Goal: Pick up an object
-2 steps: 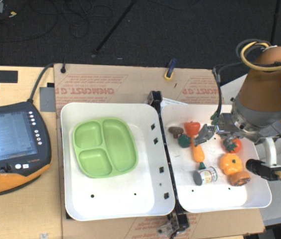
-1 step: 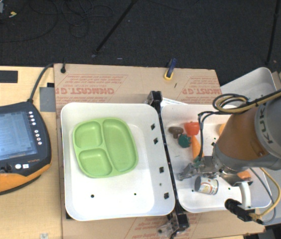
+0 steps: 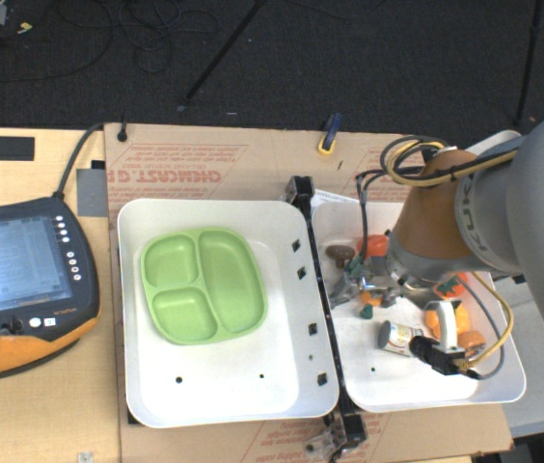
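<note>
glossy green plastic tray (image 3: 204,285), smooth white bins (image 3: 282,374)

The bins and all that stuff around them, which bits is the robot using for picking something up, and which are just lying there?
For the job:
- gripper, down in the right bin
- small jumbled objects there
- small bottle

Just lying about:
- green divided plate in the left bin
- control pendant with a screen
- blue and yellow clamp
- cables behind the bench

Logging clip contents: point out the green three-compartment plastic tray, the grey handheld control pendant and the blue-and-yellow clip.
green three-compartment plastic tray (image 3: 204,285): camera view, centre divider.
grey handheld control pendant (image 3: 13,258): camera view, screen.
blue-and-yellow clip (image 3: 329,135): camera view, body.
</note>
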Motion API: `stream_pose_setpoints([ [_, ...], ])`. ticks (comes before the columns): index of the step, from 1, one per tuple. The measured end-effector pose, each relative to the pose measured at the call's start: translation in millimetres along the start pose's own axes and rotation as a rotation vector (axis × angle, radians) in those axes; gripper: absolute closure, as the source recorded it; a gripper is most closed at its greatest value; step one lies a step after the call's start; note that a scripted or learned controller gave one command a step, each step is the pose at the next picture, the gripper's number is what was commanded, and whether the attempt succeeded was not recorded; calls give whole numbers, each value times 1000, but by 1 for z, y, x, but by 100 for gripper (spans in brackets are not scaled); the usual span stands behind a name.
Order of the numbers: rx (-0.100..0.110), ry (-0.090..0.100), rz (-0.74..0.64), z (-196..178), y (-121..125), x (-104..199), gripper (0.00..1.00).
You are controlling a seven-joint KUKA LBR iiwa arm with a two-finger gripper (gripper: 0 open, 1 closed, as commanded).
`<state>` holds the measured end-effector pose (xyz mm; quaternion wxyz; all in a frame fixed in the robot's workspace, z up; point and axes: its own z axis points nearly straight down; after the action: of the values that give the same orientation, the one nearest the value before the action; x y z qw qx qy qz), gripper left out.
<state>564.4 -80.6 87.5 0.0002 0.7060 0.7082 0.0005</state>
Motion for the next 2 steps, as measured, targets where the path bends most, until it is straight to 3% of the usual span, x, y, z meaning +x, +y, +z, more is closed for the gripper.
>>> stream_pose_setpoints([
  [1, 8, 1, 9, -9, -4, -2, 100],
  [2, -11, 1, -1, -181, -27, 34, 100],
])
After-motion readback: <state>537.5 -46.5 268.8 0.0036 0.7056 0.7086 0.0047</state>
